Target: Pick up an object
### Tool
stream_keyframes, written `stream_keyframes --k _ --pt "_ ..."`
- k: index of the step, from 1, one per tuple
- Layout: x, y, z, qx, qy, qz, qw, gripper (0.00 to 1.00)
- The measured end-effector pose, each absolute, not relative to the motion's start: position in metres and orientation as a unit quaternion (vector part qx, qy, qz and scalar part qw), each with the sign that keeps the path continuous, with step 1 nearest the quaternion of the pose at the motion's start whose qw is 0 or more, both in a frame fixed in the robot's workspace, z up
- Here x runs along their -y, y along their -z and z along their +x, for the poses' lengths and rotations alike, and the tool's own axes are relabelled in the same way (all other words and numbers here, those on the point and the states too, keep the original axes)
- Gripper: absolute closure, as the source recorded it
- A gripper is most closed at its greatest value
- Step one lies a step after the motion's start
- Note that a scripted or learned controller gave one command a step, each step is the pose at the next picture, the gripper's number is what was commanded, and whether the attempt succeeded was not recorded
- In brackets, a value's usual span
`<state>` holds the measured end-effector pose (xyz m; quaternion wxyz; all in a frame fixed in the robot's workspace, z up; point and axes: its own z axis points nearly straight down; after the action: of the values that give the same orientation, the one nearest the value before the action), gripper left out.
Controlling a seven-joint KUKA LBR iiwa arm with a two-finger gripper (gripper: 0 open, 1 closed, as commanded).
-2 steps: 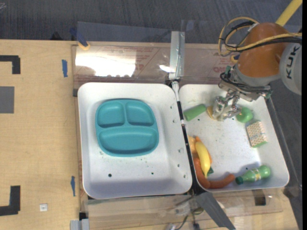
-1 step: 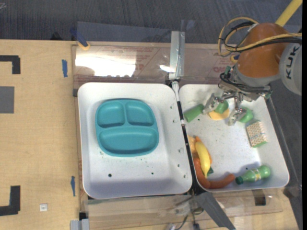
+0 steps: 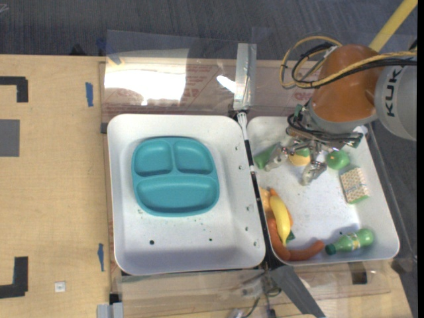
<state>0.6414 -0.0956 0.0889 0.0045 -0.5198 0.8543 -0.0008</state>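
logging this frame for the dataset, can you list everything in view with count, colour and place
bins: 2, white, side by side on the bench
plate: 1, teal, three compartments, middle of the left bin
banana: 1, yellow, left side of the right bin
sausage: 1, red-orange, curved along the right bin's front left corner
bottle: 1, green with a yellow band, lying at the right bin's front right
sponge: 1, tan with speckles, right side of the right bin
green items: 2, one left and one right of the claw, rear of the right bin
yellow item: 1, under the claw
arm: 1, grey with orange band, above the right bin's rear
claw: 1, metal, low over the rear of the right bin
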Motion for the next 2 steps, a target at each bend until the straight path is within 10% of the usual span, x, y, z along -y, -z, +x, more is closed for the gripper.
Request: stream_keyframes --k 1,2 --pt "0.124 -0.277 0.657 -0.836 0.0065 -0.548 0.009 0.0" --pt "0.221 -0.169 0.643 -0.856 -0.0031 -0.518 -0.002 0.0"
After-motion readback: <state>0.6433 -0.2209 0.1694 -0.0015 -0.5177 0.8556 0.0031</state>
